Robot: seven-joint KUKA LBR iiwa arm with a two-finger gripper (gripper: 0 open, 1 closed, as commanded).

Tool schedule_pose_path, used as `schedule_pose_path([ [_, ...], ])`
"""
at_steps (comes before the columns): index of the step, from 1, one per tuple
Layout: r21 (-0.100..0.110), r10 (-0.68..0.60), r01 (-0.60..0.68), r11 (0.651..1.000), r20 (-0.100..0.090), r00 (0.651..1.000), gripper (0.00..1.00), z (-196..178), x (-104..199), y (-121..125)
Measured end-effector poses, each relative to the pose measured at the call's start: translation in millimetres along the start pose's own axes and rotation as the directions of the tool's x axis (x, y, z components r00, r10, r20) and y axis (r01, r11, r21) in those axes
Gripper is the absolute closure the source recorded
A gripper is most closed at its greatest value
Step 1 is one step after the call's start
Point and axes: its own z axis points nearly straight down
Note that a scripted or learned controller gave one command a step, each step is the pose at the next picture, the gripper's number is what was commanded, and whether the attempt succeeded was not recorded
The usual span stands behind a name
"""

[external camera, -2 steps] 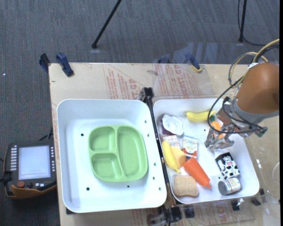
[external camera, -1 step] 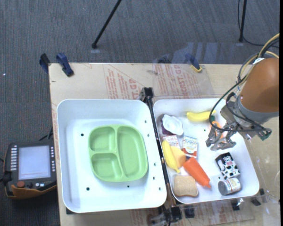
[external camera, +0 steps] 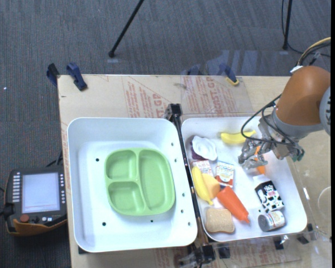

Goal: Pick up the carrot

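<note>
The carrot (external camera: pixel 233 204) lies flat on the floor of the right bin (external camera: pixel 295 178), toward the near side, pointing down-right, so the pick is not yet done. It sits just beside a yellow banana-shaped piece (external camera: pixel 201 184) on its left, with a slice of bread (external camera: pixel 219 220) right below it and a small carton (external camera: pixel 225 173) just above. The hand (external camera: pixel 252 156) hangs over that same bin, farther back and toward the arm's side, apart from the carrot, with bare white floor between them. How wide it stands is something I cannot tell from up here; it is a dark tangle with a small orange bit near it, and nothing is clearly held. By my reading, what is left is the whole job: travel toward the near-left, come down over the carrot, close, lift. The green tray (external camera: pixel 140 182) sits in the left bin (external camera: pixel 84 149).
</note>
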Motion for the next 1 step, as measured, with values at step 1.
schedule_pose_path([
  [1, 0.012, -0.092, 0.092, 0.996, 0.016, 0.996, 1.0, -151.9, -1.0, 31.9],
])
